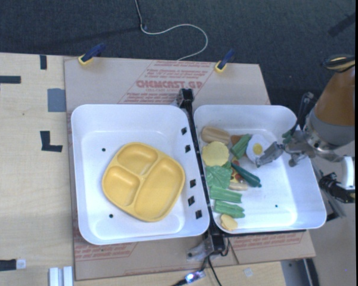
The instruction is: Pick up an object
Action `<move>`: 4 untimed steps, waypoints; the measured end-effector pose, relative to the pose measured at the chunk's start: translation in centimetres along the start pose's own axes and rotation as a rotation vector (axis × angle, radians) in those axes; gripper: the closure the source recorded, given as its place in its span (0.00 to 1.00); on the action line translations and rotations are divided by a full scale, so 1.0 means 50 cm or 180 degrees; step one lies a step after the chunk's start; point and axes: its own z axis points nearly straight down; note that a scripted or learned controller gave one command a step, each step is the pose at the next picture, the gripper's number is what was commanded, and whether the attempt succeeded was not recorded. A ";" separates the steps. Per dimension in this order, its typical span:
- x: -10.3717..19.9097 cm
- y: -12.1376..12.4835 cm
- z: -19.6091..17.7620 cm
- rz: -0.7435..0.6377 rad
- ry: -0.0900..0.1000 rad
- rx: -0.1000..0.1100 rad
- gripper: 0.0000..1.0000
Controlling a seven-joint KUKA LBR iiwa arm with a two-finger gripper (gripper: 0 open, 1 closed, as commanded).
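Bench: I see a cardboard sheet (167,82) with red print under both bins, clipped at its far edge by two yellow-and-blue clamps (92,53).
Left bin (86,124): it holds one yellow divided plate (144,181), lying flat near the middle.
Right bin (298,210): the toy food is heaped along its left side, against the wall shared with the left bin.
Arm (334,109): it comes in from the right, with the orange band above the bin's right rim.
Gripper (268,155): it sits low over the right bin's middle, pointing left toward the heap; I cannot tell how the claw stands (too small and blurred from here), and I see nothing between the fingers.
Pile, far to near: a tan sausage (215,134), a yellow round slice (215,154), a fried egg (256,148) just beside the gripper tip, green pieces (222,183), and a small yellow bit (229,222) at the near end.
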 end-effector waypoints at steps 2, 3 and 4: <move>0.016 0.004 0.152 0.0002 0.0001 -0.0024 0.00; 0.016 0.002 0.144 0.0001 -0.0011 -0.0022 1.00; 0.021 -0.005 0.026 0.0003 -0.0004 -0.0023 1.00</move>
